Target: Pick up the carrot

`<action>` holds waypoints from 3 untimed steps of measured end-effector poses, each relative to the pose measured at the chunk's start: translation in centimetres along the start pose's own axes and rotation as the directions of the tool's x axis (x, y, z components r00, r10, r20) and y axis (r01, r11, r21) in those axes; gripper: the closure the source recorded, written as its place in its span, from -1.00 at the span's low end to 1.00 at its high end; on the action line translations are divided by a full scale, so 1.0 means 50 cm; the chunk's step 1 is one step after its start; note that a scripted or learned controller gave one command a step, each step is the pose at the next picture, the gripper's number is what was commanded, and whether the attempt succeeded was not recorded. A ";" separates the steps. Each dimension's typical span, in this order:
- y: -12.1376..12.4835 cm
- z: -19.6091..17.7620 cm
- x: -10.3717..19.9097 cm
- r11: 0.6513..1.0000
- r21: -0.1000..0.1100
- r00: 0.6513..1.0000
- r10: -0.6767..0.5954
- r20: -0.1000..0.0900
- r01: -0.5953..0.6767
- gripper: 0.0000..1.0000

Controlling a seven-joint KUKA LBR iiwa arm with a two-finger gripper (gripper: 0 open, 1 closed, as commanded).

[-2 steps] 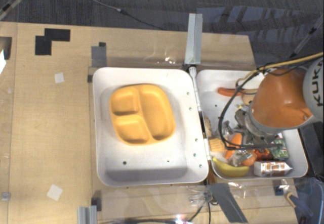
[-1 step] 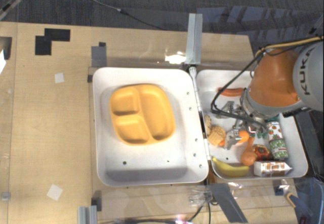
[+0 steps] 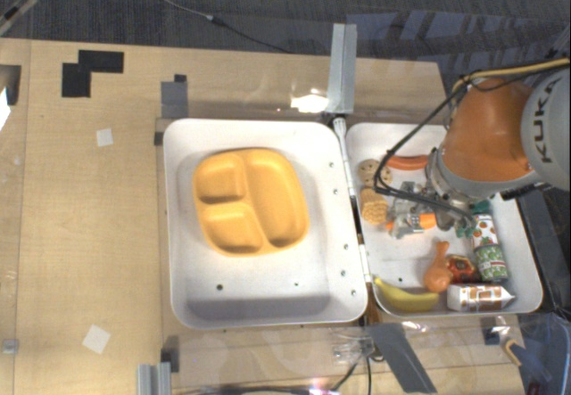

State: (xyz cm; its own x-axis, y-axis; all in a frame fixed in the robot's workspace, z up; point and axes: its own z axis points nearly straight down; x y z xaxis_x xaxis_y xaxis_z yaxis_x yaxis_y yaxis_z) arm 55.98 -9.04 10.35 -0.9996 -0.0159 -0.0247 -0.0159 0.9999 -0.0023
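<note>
Jaws (image 3: 412, 222) low in right bin (image 3: 526, 246), state unclear, at carrot (image 3: 426, 220): grasp step, next needing firm closure, straight lift.

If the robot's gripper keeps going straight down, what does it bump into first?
Probably the small orange carrot, which lies right at the metal two-finger gripper in the right white bin. Depth is hard to judge from above, so it may already touch it.

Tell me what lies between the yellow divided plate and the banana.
In the camera view, between the yellow divided plate and the banana lie bare white floor of the left bin and the two bins' adjoining rims.
</note>
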 end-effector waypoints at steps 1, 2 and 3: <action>0.108 -0.174 0.046 0.993 -0.004 0.993 -0.118 -0.007 0.118 1.00; 0.093 -0.456 -0.039 0.973 -0.002 0.973 -0.229 -0.002 0.229 1.00; 0.082 -0.330 0.115 0.836 -0.012 0.836 -0.548 -0.014 0.548 1.00</action>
State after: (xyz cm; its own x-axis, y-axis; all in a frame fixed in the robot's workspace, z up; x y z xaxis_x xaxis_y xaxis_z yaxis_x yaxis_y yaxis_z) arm 49.78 -5.00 26.68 -0.8275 -0.5614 -0.0057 -0.5614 0.8276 -0.0036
